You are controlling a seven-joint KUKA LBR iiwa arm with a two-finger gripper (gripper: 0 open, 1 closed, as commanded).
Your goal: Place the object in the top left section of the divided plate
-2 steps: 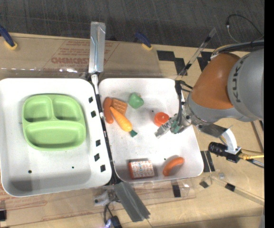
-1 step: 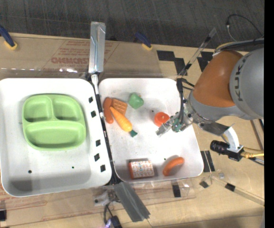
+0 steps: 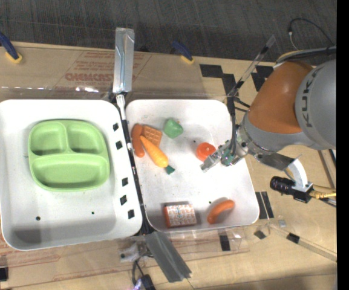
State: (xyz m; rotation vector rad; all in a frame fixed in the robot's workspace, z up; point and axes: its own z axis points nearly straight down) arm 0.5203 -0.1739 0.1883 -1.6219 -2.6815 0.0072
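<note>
Looking first at what the task is about, we find the green divided plate (image 3: 69, 154) lying in the left bin (image 3: 11, 180), with its two small sections along the top and one long section below. The top left section (image 3: 49, 136) is bare. Which object is to go there the task does not say, so we judge it to be whichever piece our tool ends up taking.

The loose pieces all lie in the right bin (image 3: 189, 110). A small red-orange round piece (image 3: 205, 150) sits just beside the tool (image 3: 213, 160), on its upper left. We see nothing between the tool's fingers, and whether they are spread or closed we cannot tell; they are small and blurred here.

Farther left lie a carrot (image 3: 155, 153), its long axis running from upper left to lower right, a waffle-like piece (image 3: 152, 135) touching it, and an orange sausage-like piece (image 3: 138, 140) by the bin's left wall. A green pepper (image 3: 173, 127) sits near the top. Along the bottom lie a can (image 3: 179, 214) on its side and another orange-red piece (image 3: 221, 208).

For the coming move, we judge one relation decisive: the plate section lies well apart from the tool, to the left across the wall between the bins, and slightly upward. Any piece we take must be carried that way and lifted over the divide.
</note>
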